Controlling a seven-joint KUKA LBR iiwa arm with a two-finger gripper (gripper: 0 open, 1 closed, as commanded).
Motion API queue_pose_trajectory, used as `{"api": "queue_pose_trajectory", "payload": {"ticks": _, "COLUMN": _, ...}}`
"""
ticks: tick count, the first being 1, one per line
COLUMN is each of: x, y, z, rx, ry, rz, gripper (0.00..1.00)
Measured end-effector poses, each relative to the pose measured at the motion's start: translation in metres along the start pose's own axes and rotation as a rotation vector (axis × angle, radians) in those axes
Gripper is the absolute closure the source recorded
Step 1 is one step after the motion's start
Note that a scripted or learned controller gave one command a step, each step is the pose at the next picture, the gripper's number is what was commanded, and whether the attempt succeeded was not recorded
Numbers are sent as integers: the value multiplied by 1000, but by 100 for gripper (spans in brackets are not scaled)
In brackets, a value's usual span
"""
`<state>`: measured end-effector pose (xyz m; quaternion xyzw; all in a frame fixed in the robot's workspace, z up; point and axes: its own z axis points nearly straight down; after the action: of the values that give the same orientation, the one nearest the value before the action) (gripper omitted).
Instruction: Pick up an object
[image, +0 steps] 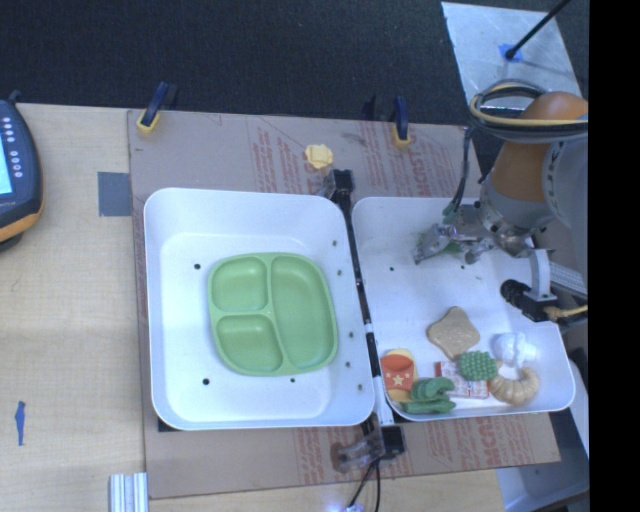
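Hovering with fingers apparently spread and empty, the gripper (452, 243) faces light, rigid toy bread (453, 332), best pinched across its edges.

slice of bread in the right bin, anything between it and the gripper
Nothing visible does. The gripper is over the right bin toward its far side, and bare white floor separates it from the slice of bread.

A green three-compartment plastic plate (272, 314) lies in the middle of the left shallow white bin (170, 225). At ten o'clock a black and orange handheld control pendant (15, 165) rests on the wooden table (65, 330). At twelve o'clock, blue and yellow clamps (153, 108) grip the brown cardboard sheet (240, 150).
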<state>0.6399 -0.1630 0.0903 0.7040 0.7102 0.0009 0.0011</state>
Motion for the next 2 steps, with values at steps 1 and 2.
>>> {"api": "queue_pose_trajectory", "payload": {"ticks": 1, "x": -13, "y": 18, "z": -19, "rx": 1, "ry": -1, "rz": 3, "gripper": 0}}
{"api": "queue_pose_trajectory", "payload": {"ticks": 2, "x": 9, "y": -54, "z": -62, "rx": 9, "ry": 1, "rz": 7, "gripper": 0}}
